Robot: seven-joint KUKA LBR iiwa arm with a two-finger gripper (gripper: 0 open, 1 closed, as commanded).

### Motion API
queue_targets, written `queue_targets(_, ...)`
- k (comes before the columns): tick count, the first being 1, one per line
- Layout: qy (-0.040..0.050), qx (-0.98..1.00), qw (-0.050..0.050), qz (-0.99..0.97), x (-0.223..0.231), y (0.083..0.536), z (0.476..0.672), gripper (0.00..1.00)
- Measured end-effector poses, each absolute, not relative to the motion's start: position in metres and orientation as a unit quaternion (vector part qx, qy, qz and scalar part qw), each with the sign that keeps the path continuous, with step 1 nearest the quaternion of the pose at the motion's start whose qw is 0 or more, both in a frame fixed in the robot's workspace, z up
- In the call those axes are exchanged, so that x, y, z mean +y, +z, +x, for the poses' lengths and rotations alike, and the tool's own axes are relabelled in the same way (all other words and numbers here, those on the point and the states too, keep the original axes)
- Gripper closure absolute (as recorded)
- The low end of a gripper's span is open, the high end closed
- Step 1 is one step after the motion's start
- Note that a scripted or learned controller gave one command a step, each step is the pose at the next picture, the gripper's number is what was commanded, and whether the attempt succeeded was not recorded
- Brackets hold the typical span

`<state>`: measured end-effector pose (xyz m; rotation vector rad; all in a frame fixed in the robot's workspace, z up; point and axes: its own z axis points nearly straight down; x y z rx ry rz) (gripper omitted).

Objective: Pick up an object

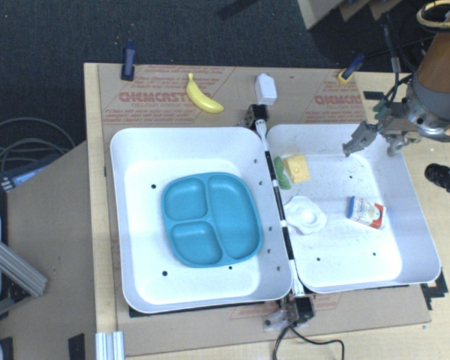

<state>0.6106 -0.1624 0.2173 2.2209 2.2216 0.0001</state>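
The right bin (405, 257) holds a yellow block with a green piece against it (293, 169), a white round lid-like object (304, 217) and a small blue, white and red carton (366, 211). My gripper (374, 144) hangs over the bin's far right corner, beyond the carton and to its right. Its two fingers are spread open with nothing between them. The grey arm with its orange band reaches in from the upper right.
A blue divided plate (210, 217) lies in the left bin (127, 171). On the board behind the bins are a banana (202, 96), a small white object (265, 88) and two clips (128, 60). Cables lie on the floor at the left.
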Motion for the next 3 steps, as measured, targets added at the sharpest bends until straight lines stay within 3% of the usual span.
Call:
queue_targets(1, -0.0004, 0.707, -0.001, 0.707, -0.094, 0.111, 0.604, 0.0)
queue_targets(2, 0.0009, 0.708, 0.0, 0.706, -0.098, 0.088, 0.656, 0.0)
queue_targets(3, 0.0017, 0.708, 0.001, 0.706, -0.098, 0.099, 0.657, 1.0)
